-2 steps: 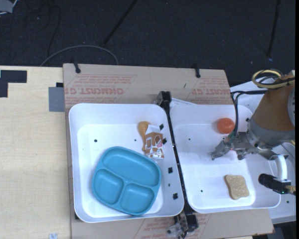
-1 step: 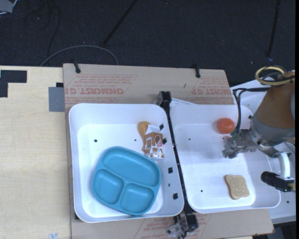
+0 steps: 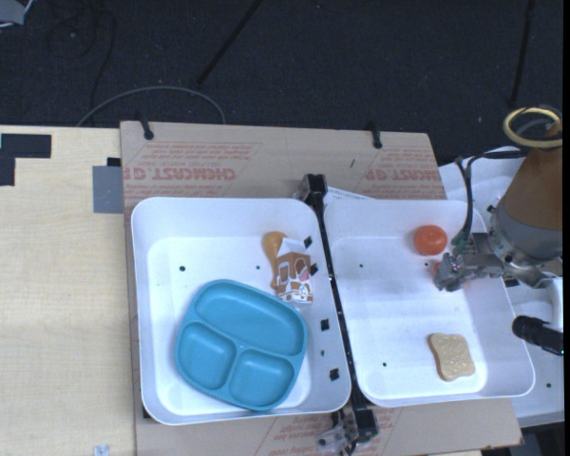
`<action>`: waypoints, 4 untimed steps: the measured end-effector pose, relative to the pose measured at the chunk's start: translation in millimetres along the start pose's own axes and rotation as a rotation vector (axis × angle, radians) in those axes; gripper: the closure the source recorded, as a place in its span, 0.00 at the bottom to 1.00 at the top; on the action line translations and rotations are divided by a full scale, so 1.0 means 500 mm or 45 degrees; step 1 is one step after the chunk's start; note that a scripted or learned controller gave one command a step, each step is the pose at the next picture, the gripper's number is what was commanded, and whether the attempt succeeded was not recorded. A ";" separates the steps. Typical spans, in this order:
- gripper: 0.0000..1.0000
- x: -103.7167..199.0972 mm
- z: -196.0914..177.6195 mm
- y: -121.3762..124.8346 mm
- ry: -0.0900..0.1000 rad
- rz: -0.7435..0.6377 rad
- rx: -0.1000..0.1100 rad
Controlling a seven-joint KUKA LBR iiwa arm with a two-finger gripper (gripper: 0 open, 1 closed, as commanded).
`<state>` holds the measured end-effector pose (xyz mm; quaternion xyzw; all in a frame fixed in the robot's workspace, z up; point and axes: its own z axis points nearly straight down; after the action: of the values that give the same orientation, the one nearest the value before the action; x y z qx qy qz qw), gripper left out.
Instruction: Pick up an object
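Over the right-hand white bin (image 3: 513,388), from the slanted overhead camera, the likeliest failure is a miss: the gripper (image 3: 446,275) hangs just below the round orange-red ball (image 3: 430,239), so closing here may catch nothing or nudge the ball away. Whether its fingers are apart or together I cannot tell; they look small and blurred. The grey arm (image 3: 532,207) reaches in from the right, wrist low over the bin's right wall

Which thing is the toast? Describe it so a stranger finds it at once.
Start at the right-hand white bin, the one the grey arm reaches into. Go to its near right corner: the toast lies there flat. It is tan and squarish, unlike the round orange-red ball at the bin's far side beside the gripper.
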<state>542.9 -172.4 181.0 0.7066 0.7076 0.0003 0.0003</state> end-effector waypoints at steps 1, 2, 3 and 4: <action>1.00 0.006 -0.086 -0.003 -0.001 0.000 -0.002; 1.00 0.004 -0.179 -0.001 -0.001 0.000 -0.003; 1.00 0.104 -0.144 0.022 0.003 -0.003 0.006; 1.00 0.204 -0.112 0.027 0.003 -0.003 0.007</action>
<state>556.2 -70.5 237.1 0.7056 0.7086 -0.0007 -0.0025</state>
